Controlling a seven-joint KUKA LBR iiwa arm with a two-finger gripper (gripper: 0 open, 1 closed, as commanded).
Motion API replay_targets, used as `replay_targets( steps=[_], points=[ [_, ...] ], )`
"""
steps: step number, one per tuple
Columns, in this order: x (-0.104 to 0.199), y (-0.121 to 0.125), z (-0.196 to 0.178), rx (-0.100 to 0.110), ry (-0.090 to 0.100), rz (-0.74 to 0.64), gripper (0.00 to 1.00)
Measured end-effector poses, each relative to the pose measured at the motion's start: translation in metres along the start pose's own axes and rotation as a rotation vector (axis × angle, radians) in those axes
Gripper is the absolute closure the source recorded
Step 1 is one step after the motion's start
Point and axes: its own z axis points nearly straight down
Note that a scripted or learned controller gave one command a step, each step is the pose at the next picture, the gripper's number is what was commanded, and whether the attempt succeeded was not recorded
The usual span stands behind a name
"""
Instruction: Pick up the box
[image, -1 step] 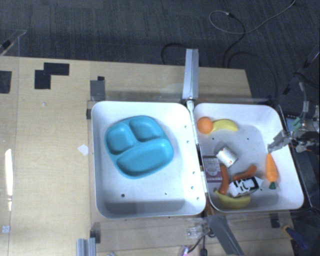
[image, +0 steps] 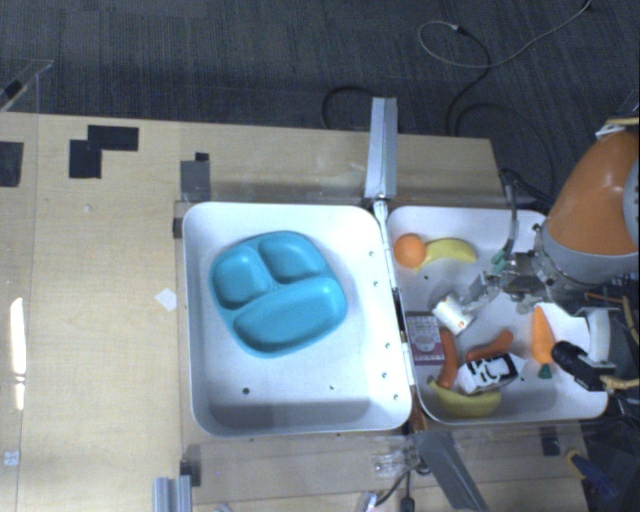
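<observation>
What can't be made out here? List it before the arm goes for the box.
- Claw, camera view: small and dark amid the metal wrist parts; open or shut cannot be told.
- Flat box with the red-and-white label: print too small to read, its lower end under the reddish-brown sausage.
- Yellow banana: partly covered by the black-and-white packet.
- Grey arm with orange band: cut off by the right edge.

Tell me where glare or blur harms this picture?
Camera view: a bright glare streak on the bench at far left; soft shadow inside the left bin along its front wall; the arm's orange band looks blurred; small items in the right bin lack sharp detail.
</observation>
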Motion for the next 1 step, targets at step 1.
replay_targets(
  steps=[1],
  points=[
    [0.0002, 0.0019, -0.0113, -0.005, 0.000, 0.000, 1.00]
  ],
)
